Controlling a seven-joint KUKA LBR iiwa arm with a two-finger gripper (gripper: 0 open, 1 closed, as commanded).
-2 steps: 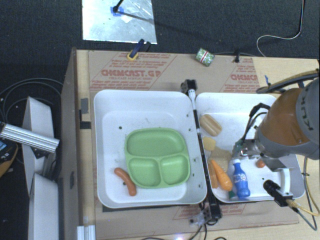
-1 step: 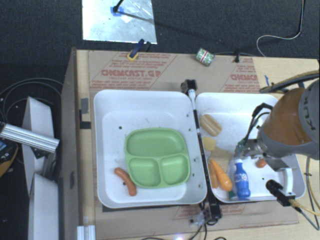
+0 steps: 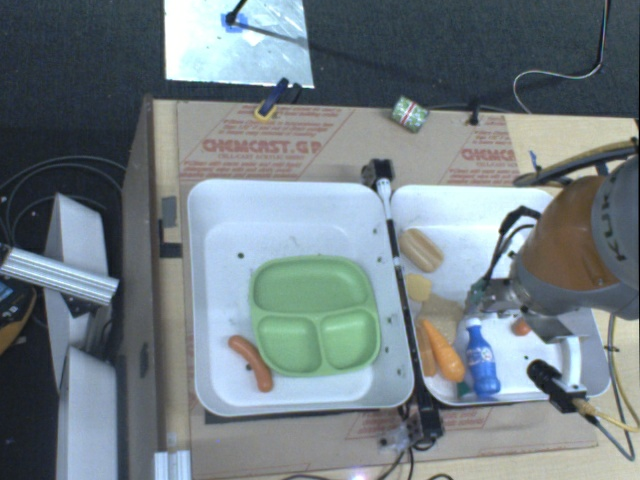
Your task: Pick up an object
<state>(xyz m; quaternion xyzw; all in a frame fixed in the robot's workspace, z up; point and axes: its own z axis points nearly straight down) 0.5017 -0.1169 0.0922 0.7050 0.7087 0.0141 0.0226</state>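
blue bottle [image 3: 482, 359] lies at 5 o'clock beside carrot [image 3: 441, 349] | gripper [image 3: 492, 298] poised above it to grasp | we cannot tell its opening

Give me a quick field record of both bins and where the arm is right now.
left bin: green divided tray; sausage beside its lower-left corner
right bin: bread roll, pale yellow block, carrot, blue bottle
arm: over the right bin, reaching in from the right
end effector: just above the blue bottle's cap; grip state unclear
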